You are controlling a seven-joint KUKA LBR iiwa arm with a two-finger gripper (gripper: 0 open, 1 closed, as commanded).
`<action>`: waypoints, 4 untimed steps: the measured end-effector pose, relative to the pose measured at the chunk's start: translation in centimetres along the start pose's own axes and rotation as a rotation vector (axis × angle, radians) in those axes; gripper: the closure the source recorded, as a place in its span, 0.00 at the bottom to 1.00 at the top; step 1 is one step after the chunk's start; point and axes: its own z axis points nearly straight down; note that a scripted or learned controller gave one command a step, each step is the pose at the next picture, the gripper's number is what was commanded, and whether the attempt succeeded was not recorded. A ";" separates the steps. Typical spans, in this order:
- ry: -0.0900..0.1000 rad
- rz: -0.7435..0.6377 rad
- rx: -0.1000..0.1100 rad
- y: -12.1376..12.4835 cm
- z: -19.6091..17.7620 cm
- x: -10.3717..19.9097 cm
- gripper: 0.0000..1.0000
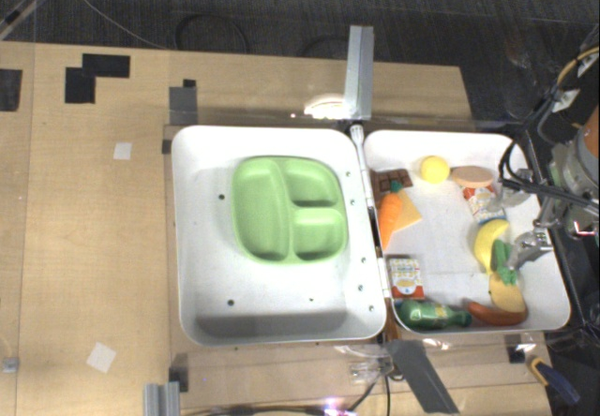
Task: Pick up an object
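The bench [84, 245] carries 2 white bins. The left bin [202, 311] holds a green divided tray [286, 208] near its centre. The right bin [441, 227] holds the candidates: an orange wedge [398, 213] and a small carton [404, 275] along its left wall, a green bottle [433, 315] along the front edge, a yellow ball [433, 169] near the back edge.

The gripper [525, 250] sits over the right bin's right edge, beside a yellow fruit [487, 244] and a green piece [503, 264]. Whether its jaws are parted or clenched cannot be told; nothing is visibly held.

A clean pick probably calls for centring over 1 isolated item, since the right-edge cluster is crowded.
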 end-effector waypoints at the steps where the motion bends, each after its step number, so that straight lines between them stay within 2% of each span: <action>1: -0.005 -0.057 0.002 -3.4 16.9 0.3 0.00; 2: -0.006 -0.098 0.001 -5.3 17.7 -1.2 0.00; 3: -0.024 -0.108 0.008 -5.2 16.2 -1.8 1.00; 4: -0.006 -0.487 0.001 -5.2 6.1 -12.3 1.00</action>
